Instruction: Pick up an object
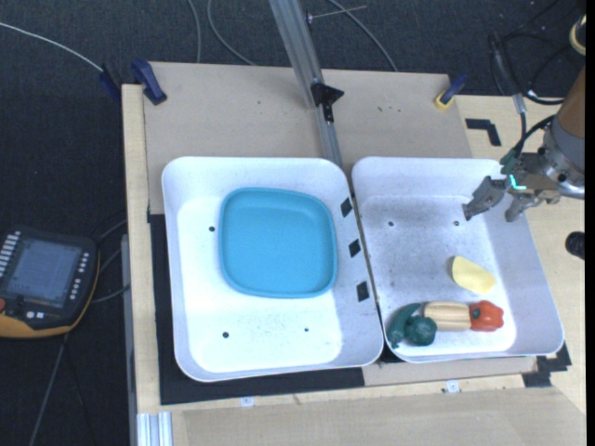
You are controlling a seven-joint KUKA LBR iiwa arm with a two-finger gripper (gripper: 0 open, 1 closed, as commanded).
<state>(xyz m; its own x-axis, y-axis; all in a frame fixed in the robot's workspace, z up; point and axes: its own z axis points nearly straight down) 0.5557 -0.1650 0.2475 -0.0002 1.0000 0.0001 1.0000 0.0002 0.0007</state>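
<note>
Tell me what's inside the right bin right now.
The right bin holds a yellow piece, a tan roll, a red piece and a green piece. The gripper hangs above its far right corner.

Yellow lump [472, 273]: small, rounded, pale yellow, lying flat in the right bin [409, 249], toward its right wall and apart from the rest. Wooden piece [447, 316]: tan, cylinder-like, lying on its side along the bin's near edge. Red object [486, 316]: small, glossy, touching the wooden piece's right end. Dark green object [413, 329]: round, knobbly, pressed against the wooden piece's left end, in the near left corner of the same bin. Blue plate [278, 241]: squarish with rounded corners, flat in the left bin [186, 249].
</note>
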